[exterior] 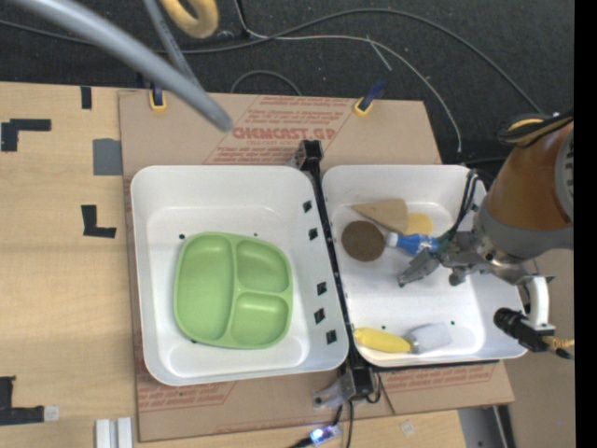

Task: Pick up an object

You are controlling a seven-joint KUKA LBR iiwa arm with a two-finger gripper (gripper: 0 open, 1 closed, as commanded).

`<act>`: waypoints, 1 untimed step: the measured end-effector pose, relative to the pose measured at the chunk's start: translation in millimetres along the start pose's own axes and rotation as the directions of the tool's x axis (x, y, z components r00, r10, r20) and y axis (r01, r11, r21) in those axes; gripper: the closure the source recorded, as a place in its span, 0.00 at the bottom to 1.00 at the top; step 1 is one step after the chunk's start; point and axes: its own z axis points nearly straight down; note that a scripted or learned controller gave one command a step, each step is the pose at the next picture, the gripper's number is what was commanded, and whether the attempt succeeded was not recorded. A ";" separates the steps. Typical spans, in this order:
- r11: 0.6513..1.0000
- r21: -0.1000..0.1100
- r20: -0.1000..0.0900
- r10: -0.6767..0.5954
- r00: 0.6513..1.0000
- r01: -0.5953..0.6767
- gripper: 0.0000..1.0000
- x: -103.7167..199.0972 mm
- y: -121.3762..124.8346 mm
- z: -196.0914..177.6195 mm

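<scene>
Fingers of the gripper (422, 267) are seen spread apart over the right bin (466, 343), nothing clamped between them. A blue-and-white object (409, 242) lies just beside them, near a round brown disc (363, 240) and a tan wedge (384, 215). A smooth yellow banana (382, 342) and a grey lump (431, 336) lie at the bin's near wall. A green divided plate (233, 289) occupies the left bin (149, 250).

The arm (532, 199) runs off the frame's right edge, its gripper (431, 264) too dark and small to read against the right bin (410, 180), while a blue object (409, 242) lies partly hidden behind it.
</scene>
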 end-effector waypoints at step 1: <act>1.000 0.000 0.001 0.000 1.000 0.000 0.00 -6.7 2.8 48.2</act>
